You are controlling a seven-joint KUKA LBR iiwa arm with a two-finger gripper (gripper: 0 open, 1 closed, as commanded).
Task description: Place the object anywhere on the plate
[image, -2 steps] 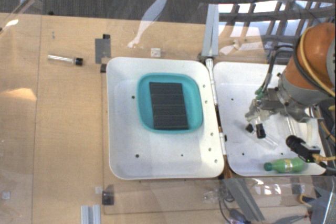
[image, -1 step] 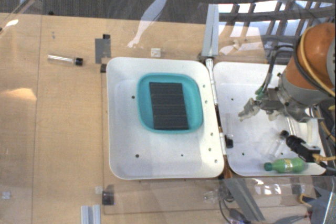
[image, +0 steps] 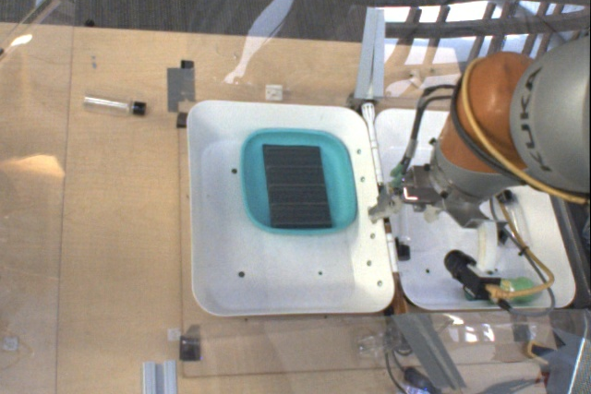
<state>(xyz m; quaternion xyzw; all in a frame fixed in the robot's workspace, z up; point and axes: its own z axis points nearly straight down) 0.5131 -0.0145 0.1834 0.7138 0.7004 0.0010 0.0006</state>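
The grey arm (image: 517, 134) is hanging over the right bin (image: 554, 291), hiding its pincer so I cannot tell its state, while left of it the left bin (image: 286, 291) is carrying a teal plate (image: 343, 175) with a dark ridged block (image: 297, 186) lying on it.

White left bin (image: 217, 272) holding a teal plate (image: 343, 185); on the plate, a dark slab (image: 296, 186), charcoal with faint horizontal ribbing, possibly bluish. White right bin (image: 434, 286). Grey arm (image: 563, 120) with orange band (image: 485, 111). Light tan wooden bench (image: 92, 244).
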